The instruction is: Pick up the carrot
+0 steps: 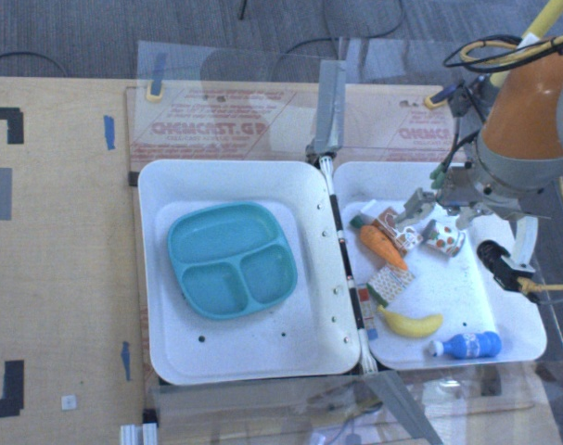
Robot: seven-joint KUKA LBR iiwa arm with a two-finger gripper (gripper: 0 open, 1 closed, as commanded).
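Observation:
The orange carrot [382,245], green top at its upper left, lies slantwise in the right bin [513,327] near the bin's left wall. A small brown box [398,227] touches its upper right side. My gripper [440,212] hangs over the upper middle of that bin, to the right of the carrot and a little beyond it. Its fingers [415,203] are spread open and hold nothing. A small white and red item [446,239] sits just below the gripper.
A checkered packet [390,283], a banana [411,324] and a blue bottle [467,345] lie in the front part of the right bin. The left bin [160,193] holds a teal divided plate [232,259]. Cables run beside the arm at the right.

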